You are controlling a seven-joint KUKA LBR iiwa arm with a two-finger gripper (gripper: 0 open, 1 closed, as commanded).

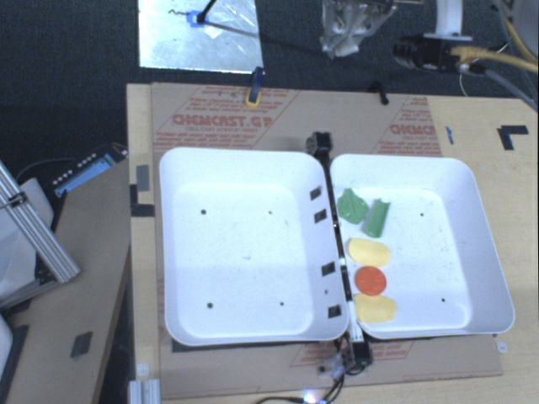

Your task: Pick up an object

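The right shallow white plastic bin holds five pieces along its 9 o'clock wall: a green leafy piece, a green stick, a pale yellow oval, a round red-orange piece and a yellow lump at 7 o'clock. The gripper hangs beyond the bins at 12 o'clock; how it stands, I cannot tell.

The desk is a pale wooden board, partly covered by a sheet printed with red lettering. Beyond the desk, dark blue-grey carpet covers the floor. On that carpet, just past the desk's far edge, lies a shiny metal plate. To the left of the desk stands a second, lower tan surface carrying an aluminium frame rail. Light is even and soft.
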